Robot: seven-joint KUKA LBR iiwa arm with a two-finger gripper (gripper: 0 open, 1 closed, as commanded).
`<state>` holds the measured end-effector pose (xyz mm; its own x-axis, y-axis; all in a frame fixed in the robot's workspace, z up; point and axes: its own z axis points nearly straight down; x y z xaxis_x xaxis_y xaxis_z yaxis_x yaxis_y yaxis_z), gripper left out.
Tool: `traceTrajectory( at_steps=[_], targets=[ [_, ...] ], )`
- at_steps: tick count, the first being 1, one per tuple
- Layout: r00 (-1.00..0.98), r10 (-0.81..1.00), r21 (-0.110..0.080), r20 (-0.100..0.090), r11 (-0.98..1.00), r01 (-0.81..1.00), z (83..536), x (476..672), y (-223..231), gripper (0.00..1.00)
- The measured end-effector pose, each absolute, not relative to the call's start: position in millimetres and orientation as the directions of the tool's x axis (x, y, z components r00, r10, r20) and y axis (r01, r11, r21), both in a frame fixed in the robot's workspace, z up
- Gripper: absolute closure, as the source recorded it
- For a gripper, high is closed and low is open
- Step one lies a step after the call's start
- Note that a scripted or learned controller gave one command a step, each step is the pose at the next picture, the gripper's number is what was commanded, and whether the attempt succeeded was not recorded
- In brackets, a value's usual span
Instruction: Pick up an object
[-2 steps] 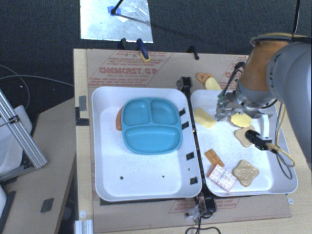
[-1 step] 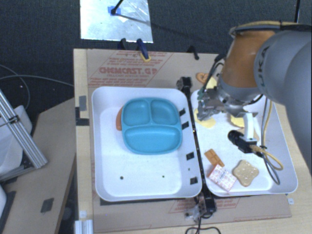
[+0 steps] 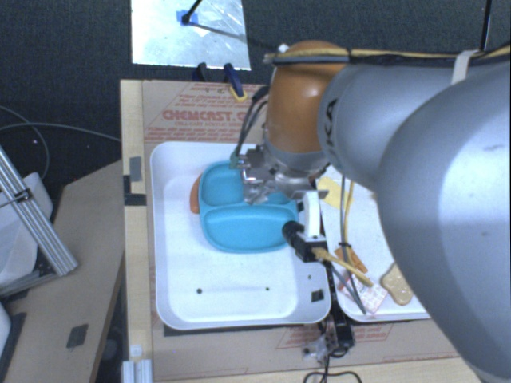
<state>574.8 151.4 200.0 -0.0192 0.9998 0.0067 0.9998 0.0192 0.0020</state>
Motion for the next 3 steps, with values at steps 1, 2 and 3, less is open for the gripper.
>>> traceTrajectory(
  at_steps=[1,2,3],
  targets=[
    [0.002,1.000,-0.002,-0.001,-0.002,1.000,202,546.3,84,1.00],
    [-0.014,1.000,0.012,0.007,0.014,1.000,309,538.3,189,1.00],
    [-0.005,1.000,0.003,0.002,0.005,1.000,364,491.3,164,1.00]
  ],
)
